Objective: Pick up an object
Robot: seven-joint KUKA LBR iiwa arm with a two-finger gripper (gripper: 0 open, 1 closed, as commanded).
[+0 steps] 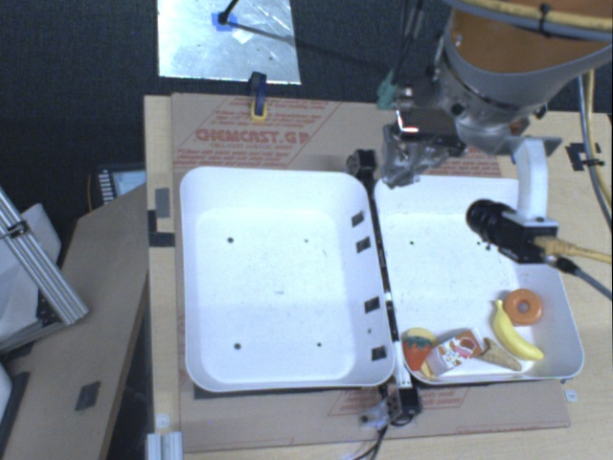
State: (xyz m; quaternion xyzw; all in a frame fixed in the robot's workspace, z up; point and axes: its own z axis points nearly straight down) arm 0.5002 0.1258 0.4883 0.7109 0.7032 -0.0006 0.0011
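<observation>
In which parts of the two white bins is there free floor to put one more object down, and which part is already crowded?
The left bin has bare floor from wall to wall. In the right bin, the floor is free between the centre divider and the black camera mount. Its near right corner is crowded: banana, orange ring, tomato-like toy and a small packet lie close together.

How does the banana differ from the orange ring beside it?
The banana is yellow, long and curved; the orange ring is round with a hole in its middle. The banana is the longer of the two and lies slantwise, nearer the bin's front edge, while the ring sits just above it. Both lie in the right bin, in its front right corner.
</observation>
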